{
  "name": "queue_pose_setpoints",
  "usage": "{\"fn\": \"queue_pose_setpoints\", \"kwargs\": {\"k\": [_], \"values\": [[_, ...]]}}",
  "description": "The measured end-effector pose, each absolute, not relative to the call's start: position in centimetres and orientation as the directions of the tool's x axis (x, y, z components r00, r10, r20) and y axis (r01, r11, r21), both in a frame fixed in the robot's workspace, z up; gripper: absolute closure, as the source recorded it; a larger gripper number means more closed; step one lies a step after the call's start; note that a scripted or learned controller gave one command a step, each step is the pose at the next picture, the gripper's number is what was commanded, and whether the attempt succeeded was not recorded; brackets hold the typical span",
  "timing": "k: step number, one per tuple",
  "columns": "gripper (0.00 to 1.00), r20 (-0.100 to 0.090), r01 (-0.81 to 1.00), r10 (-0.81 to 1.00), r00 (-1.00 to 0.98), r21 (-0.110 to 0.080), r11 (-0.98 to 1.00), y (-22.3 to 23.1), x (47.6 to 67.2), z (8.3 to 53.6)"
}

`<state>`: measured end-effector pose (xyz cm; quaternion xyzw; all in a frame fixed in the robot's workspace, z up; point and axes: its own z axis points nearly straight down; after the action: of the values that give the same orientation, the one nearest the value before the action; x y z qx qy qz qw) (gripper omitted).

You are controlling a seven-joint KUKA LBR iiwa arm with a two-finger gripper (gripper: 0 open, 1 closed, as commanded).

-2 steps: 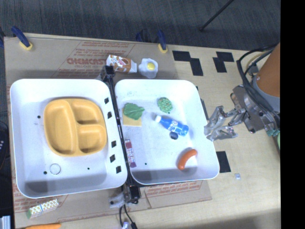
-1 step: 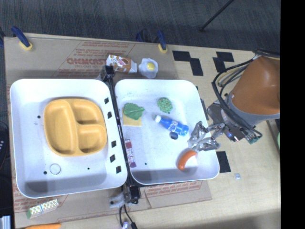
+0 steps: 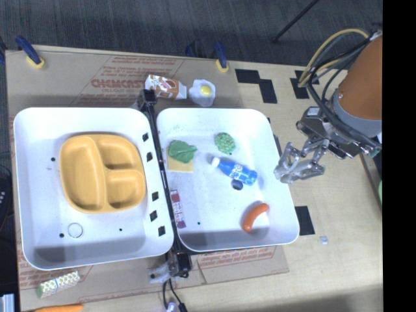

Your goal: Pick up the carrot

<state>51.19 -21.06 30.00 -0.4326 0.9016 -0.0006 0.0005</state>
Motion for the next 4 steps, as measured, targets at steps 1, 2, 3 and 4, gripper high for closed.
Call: {"fn": "queue_pose_setpoints", "kwargs": {"k": [1, 2, 3, 4], "values": [[1.0, 0.0, -0.95, -0.95, -0.311, -0.002, 0.311, -21.1, 48.3, 34.8], [1.0, -0.001, -0.981, -0.981, -0.196, 0.003, 0.196, -17.3, 47.9, 22.8], [1.0, 0.0, -1.0, -1.0, -0.026, 0.001, 0.026, -21.1, 47.7, 30.5], [1.0, -0.001, -0.999, -0.999, -0.054, 0.003, 0.054, -15.1, 47.7, 23.3]]}}
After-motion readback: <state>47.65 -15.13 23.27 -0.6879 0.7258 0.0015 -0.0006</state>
